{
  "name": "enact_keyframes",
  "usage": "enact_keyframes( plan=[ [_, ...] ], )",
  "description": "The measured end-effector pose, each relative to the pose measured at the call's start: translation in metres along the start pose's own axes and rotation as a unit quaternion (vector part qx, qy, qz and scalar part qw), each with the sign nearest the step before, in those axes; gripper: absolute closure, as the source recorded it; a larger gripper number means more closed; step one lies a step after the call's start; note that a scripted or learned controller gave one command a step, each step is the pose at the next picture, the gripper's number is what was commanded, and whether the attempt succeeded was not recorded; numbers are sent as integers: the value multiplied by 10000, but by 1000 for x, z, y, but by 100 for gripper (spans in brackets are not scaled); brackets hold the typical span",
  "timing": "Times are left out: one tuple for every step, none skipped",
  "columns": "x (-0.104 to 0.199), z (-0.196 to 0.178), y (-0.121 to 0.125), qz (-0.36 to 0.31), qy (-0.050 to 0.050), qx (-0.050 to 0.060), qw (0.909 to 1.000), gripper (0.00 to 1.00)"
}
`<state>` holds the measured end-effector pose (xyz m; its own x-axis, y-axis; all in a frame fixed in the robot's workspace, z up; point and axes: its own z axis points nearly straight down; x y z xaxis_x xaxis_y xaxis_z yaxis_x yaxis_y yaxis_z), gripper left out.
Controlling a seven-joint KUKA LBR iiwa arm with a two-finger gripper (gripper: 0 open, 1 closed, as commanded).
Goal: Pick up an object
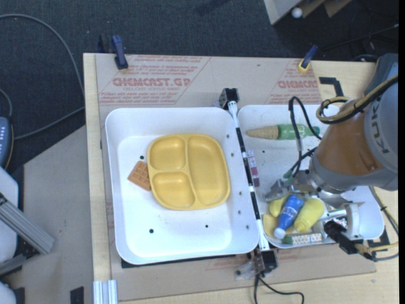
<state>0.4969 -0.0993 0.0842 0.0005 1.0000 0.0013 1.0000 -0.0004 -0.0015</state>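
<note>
Camera view: gripper (292, 185) low in the right bin (266, 116), wrist blocks it, so jaw opening can't be told. Blue bottle (290, 212) lies just beside it at 6 o'clock, long axis 1-to-7 o'clock, resting against the yellow objects (309, 213).

bins (120, 189): white | divided plate (188, 170): yellow | cracker (140, 175): orange-brown, grid pattern | bottle (290, 213): blue, white cap | cone (262, 132): tan | lemon-shaped toy (309, 213): yellow | counter (95, 157): pale wood, red lettering | arm (351, 151): grey, orange band | floor (44, 75): dark grey
</note>
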Motion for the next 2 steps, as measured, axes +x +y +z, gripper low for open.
enact_keyframes(
  plan=[
    [0,-10,0,5,-2,-12,10000,100],
    [78,-101,44,-10,-2,-11,10000,100]
  ],
)
